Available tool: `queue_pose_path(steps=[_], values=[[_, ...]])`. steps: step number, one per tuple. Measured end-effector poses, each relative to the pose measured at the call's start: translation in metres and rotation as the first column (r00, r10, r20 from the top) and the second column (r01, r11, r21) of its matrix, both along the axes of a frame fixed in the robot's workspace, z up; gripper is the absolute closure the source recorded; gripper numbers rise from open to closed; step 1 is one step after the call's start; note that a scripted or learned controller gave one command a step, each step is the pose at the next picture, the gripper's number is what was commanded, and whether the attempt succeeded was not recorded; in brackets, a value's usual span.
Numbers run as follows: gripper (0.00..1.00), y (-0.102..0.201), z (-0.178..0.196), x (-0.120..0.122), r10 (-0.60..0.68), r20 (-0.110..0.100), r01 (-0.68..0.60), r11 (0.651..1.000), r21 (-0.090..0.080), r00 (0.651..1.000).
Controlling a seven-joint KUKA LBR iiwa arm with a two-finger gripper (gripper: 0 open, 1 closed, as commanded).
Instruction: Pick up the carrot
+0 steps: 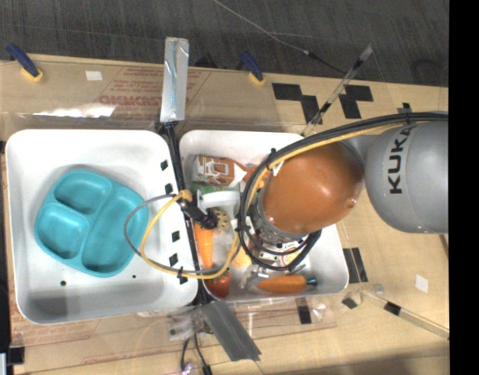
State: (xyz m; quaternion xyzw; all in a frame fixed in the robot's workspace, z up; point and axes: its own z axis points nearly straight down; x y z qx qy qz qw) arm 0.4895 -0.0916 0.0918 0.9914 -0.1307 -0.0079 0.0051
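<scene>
From my remote station I see the brown bench [427, 303] carrying two shallow white bins touching side by side: the left bin [36, 287] and, to its right, the right bin [333, 260]. Black tape marks [302, 96] sit on the bench beyond the right bin, and blue clamps [24, 62] beyond the left bin.
</scene>
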Motion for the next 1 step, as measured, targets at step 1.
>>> queue_pose_path(steps=[1], values=[[0.0, -0.064, 0.1564, 0.0823, 0.047, 0.026, -0.048, 0.999, 0.007, 0.999]])
